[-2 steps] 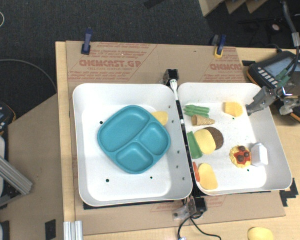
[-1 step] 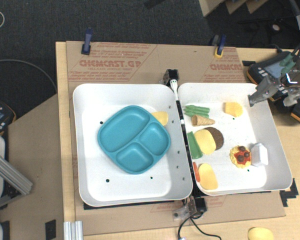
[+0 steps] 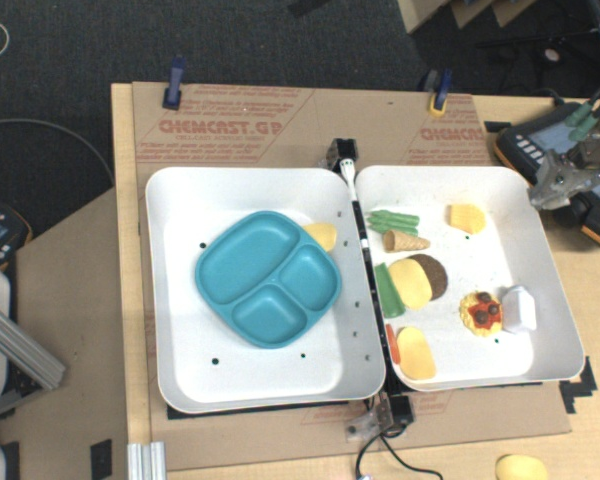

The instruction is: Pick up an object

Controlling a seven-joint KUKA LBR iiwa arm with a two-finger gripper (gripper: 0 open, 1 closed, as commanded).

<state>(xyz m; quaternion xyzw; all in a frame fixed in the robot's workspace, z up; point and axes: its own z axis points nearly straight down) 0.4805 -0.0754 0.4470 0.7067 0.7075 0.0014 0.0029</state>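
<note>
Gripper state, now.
Gripper: at the right bin's far right corner, above the rim; open or closed cannot be told. Nothing visibly held.

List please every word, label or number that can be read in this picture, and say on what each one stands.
"CHEMCAST G P": red print on the protective paper of the bench board, behind the left bin. The smaller red lines beside it are too blurred to read.
"CHEMCAS...": the same red print behind the right bin, partly cut off; the rest is unreadable.
</note>
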